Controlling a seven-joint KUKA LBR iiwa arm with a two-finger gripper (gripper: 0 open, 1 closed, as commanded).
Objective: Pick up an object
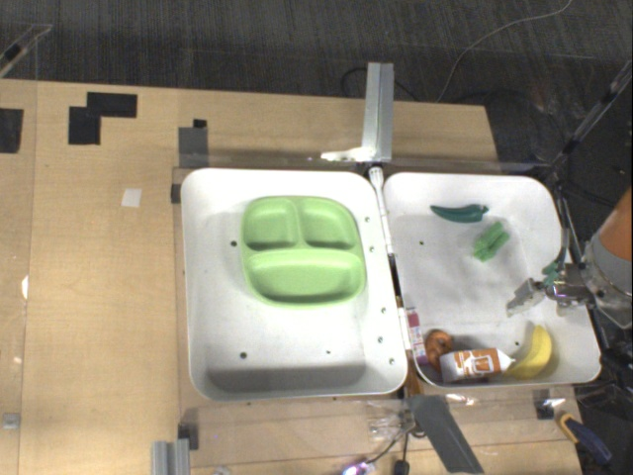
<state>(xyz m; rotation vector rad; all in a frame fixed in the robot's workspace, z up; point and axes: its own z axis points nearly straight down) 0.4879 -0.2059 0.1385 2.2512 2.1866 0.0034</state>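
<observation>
The two-finger metal gripper (529,295) hung at the right bin's right edge, its opening impossible to judge and nothing visibly between its fingers. Just below it lay a yellow banana (534,352), beside a white-and-orange carton (475,364). Farther up lay a small green block (490,241) and dark green pepper (460,211). The left white bin (213,295) held a green sectioned plastic tray (301,247), on a wooden bench (89,295).

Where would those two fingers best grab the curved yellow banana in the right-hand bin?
Probably across the middle of the curved yellow banana, coming straight down from above. It lies flat near the corner of the right white bin, so a sideways approach would likely meet the wall. Its mid-body looks narrow and even enough to pinch across. A white and orange carton sits close on one side, so the fingers should straddle the width carefully.
</observation>
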